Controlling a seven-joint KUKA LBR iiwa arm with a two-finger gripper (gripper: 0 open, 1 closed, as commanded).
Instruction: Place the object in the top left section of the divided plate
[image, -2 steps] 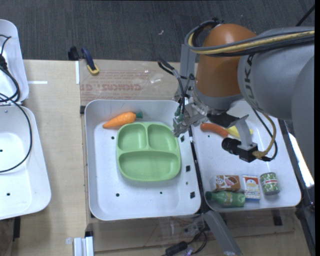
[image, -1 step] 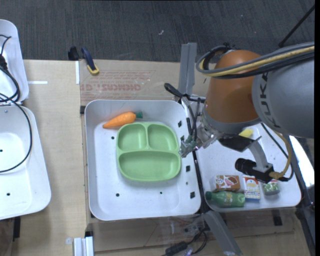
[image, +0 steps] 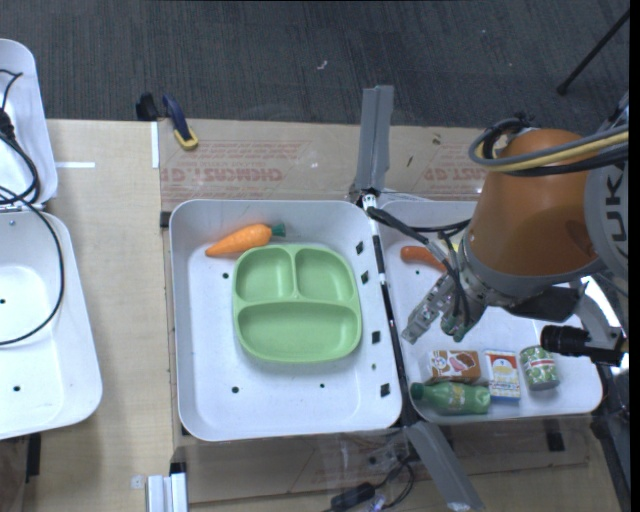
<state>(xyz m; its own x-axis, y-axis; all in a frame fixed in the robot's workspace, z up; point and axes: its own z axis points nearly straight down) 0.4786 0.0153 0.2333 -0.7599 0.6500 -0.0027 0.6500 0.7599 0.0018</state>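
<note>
The green divided plate (image: 297, 303) lies in the middle of the left bin (image: 195, 330), with two small sections at the top and one long section below. All its sections are bare. An orange toy carrot (image: 240, 240) lies in the same bin, just beyond the plate's top left corner. My gripper (image: 438, 328) hangs over the left part of the right bin (image: 585, 395), pointing down, open, with nothing between its fingers. It is above a small food box (image: 455, 365) and below a small orange piece (image: 424, 257).
Along the right bin's front edge lie a green bottle (image: 455, 398) on its side, a second small box (image: 503, 375) and a green can (image: 541, 368). A grey divider (image: 385, 300) with cables runs between the bins. The arm's bulk covers the right bin's back part.
</note>
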